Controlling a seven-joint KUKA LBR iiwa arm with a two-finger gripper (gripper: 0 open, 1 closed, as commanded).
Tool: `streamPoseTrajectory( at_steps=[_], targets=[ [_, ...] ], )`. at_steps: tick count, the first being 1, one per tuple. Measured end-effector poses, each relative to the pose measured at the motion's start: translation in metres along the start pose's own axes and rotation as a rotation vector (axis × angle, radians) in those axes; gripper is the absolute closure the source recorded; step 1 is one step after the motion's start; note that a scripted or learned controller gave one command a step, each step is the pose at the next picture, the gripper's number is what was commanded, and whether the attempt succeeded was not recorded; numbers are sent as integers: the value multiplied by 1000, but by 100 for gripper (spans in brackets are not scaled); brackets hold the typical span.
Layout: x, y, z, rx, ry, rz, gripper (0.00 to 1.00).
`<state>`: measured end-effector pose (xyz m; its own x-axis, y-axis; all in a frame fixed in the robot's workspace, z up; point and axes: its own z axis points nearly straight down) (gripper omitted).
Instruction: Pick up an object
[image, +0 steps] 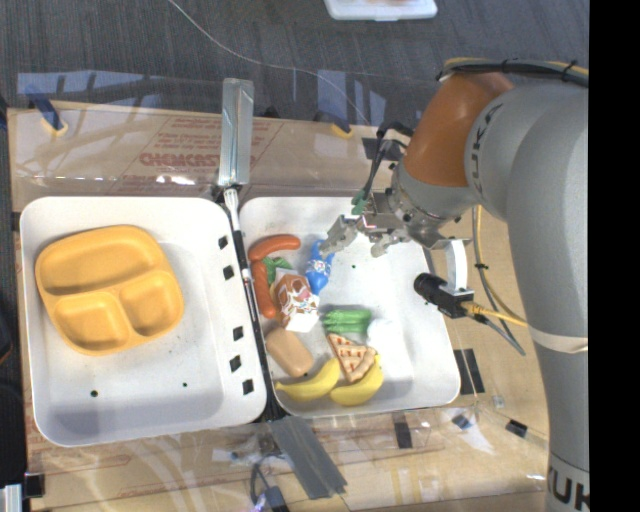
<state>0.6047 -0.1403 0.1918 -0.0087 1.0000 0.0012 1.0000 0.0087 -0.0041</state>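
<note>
Two bins were set side by side on the desk (120, 150). A divided tray (108, 288) was placed in the left bin (60, 410). In the right bin (425, 360), toy foods were clustered against the left wall, with two bananas (335, 383) nearest the front and a sausage (275, 244) farthest back.

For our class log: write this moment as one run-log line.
pincer: above right bin, holding nothing | toy food: in right bin | yellow tray: left bin
</note>
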Motion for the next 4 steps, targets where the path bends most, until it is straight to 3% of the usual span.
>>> streamPoseTrajectory(
  at_steps=[1,2,3,4],
  targets=[
    [32,17,99,-5,-1,33,0],
    [146,14,-2,-8,-1,-271,0],
    [66,22,0,-2,-4,-172,0],
    [63,33,0,-4,-2,-134,0]
  ],
)
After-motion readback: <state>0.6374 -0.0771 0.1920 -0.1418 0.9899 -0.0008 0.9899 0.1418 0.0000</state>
